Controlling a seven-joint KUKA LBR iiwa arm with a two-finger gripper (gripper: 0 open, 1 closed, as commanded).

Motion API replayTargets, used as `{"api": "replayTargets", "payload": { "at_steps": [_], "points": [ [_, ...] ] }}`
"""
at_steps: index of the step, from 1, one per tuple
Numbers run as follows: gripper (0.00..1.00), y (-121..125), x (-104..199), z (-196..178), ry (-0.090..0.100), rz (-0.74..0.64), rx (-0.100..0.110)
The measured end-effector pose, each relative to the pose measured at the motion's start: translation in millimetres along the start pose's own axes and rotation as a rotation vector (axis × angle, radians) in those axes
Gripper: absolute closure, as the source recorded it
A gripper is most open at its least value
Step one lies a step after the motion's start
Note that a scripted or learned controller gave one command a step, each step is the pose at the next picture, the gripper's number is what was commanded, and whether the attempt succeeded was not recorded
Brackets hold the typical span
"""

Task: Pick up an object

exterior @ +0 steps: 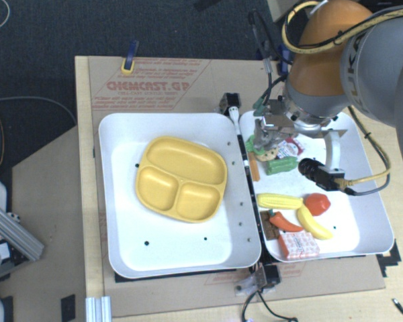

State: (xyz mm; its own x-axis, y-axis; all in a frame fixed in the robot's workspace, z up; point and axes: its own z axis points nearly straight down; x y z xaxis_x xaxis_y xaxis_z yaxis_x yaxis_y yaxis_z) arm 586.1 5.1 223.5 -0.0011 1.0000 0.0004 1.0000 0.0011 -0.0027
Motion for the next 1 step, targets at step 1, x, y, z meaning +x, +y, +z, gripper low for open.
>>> {"api": "replayTargets", "payload": {
  "at_steps": [1],
  "points": [
    [1.00, 7.3, -5.0, -11.3, -0.001, 0.000, -0.005]
  ]
}}
